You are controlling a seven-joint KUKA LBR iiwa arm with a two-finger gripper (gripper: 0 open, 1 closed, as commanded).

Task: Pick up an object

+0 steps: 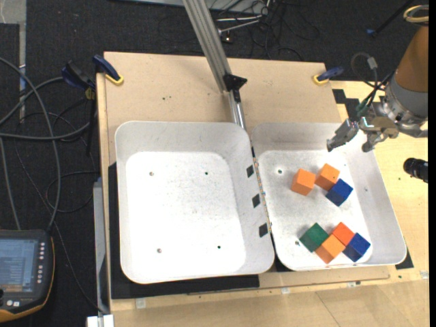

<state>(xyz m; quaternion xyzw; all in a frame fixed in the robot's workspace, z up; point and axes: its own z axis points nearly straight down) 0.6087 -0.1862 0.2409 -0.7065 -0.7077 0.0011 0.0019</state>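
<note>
Seven coloured blocks (325,210) in right bin (381,251); gripper (354,138) spread wide, nothing held.

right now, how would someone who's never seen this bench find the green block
Look at the right bin of the two white ones, where all the blocks lie. Go to the cluster of four near its front edge, not the three farther back. The green block sits at that cluster's left end, touching an orange block; it is the only green one there.
</note>
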